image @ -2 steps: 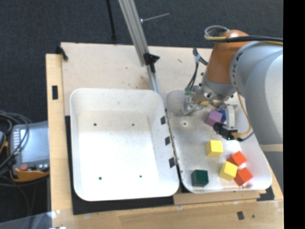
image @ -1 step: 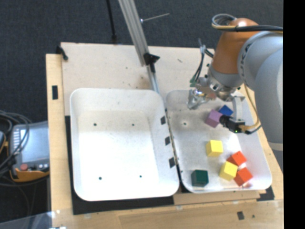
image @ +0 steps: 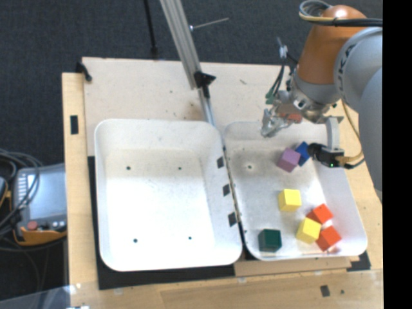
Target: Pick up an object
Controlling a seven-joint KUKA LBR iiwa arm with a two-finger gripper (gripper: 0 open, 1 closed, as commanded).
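My gripper (image: pixel 270 128) hangs over the far end of the right bin (image: pixel 252 172), pointing down, with nothing visible between its fingers. A purple cube (image: pixel 288 159) lies just in front of it and to the right, with a blue cube (image: pixel 302 154) touching its far side. Further toward the front lie a yellow cube (image: pixel 290 199), a second yellow cube (image: pixel 308 230), two orange-red cubes (image: pixel 322 214) (image: pixel 329 237) and a dark green cube (image: pixel 270 239).
The left bin (image: pixel 161 192) sits beside the right one, sharing a middle wall with black clips. A slanted aluminium post (image: pixel 183 37) rises behind the bins. A grey device (image: pixel 38 201) with cables stands off the bench at the left.
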